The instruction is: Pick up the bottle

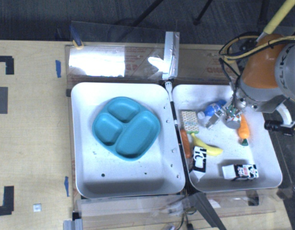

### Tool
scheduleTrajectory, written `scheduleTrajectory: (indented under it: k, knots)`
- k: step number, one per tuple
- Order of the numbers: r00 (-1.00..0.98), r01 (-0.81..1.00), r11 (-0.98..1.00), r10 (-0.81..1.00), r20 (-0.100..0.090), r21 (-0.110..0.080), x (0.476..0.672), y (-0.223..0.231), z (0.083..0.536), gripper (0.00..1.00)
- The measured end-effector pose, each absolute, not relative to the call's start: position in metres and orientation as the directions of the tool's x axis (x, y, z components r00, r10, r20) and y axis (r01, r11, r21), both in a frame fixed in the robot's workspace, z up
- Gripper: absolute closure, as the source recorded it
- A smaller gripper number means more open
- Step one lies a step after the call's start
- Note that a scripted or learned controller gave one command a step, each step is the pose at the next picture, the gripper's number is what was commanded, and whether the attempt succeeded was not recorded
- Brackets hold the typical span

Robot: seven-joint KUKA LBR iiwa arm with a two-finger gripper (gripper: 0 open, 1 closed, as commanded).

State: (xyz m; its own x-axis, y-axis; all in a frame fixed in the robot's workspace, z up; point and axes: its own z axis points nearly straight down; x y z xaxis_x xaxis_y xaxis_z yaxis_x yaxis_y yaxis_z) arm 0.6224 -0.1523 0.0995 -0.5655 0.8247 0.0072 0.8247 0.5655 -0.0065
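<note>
The bottle [212,112], clear with a blue end, lies on its side in the far half of the right bin [274,174], tilted from upper right to lower left. The hand [230,113] is down in that bin just beside the bottle's right end; whether it touches the bottle, and whether it is spread or pressed together, I cannot tell from this angle. The grey arm [262,68] with its orange band reaches in from the right above it.

Just right of the hand lies an orange carrot [243,128], upright in the view with a green tip at its near end. Left of the bottle is a small patterned card [189,120]. Nearer the camera are a yellow banana [207,147], an orange stick [185,143] along the bin's left wall, a black-and-white package [199,159] and a small white box with a black print [241,171].

The left bin [85,128] holds a blue divided plate [125,127] with three compartments. Both bins sit on the pale wooden worktop [32,128].
</note>
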Motion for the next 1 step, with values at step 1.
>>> scheduleTrajectory:
  k: [1]
  knots:
    - [-0.731,0.679,0.732,0.681,0.05,-0.053,0.6484,-0.126,0.1075,0.0]
